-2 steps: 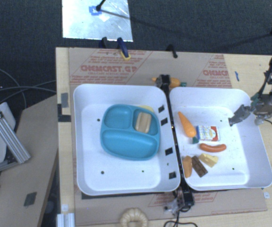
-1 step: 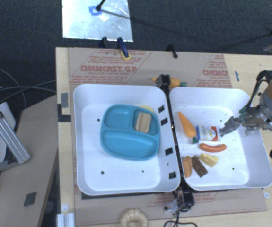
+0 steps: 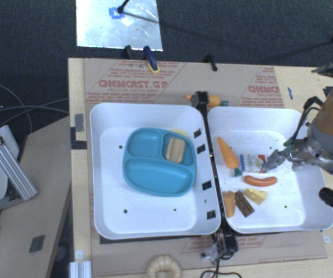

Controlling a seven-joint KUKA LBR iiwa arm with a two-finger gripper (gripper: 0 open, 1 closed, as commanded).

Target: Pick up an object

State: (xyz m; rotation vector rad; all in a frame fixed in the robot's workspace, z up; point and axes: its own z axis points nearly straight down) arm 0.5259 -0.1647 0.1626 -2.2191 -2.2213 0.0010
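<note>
A: What writing can we read from the camera above the bench?

B: On the brown board [image 3: 178, 80] under the bins we make out red print, "CHEMCAST GP", along its far edge, upside down to us, and again toward the far right corner. The small striped packet [image 3: 251, 163] in the right bin [image 3: 314, 213] carries print too fine for us to read.

A: And the gripper?

B: We see the gripper [image 3: 269, 162] low over the middle of the right bin, its tip at the right edge of that packet, just above the sausage [image 3: 261, 181]. It looks to be touching or almost touching the packet. We cannot tell how far the fingers stand apart; they blur into one dark shape, and we see nothing clearly held between them.

A: What else lies in that bin?

B: An orange carrot [image 3: 227, 153] near the left wall, tilted. Toward the near edge, a yellow wedge [image 3: 256, 196], a brown bar [image 3: 242, 204] and an orange-brown piece [image 3: 229, 204] close together.

A: And the left bin [image 3: 111, 213]?

B: A blue divided plate [image 3: 149, 175] sits in its middle, with a tan bread-like piece [image 3: 175, 149] in the far right compartment and something pale yellow [image 3: 180, 133] just past the plate's far edge.
</note>
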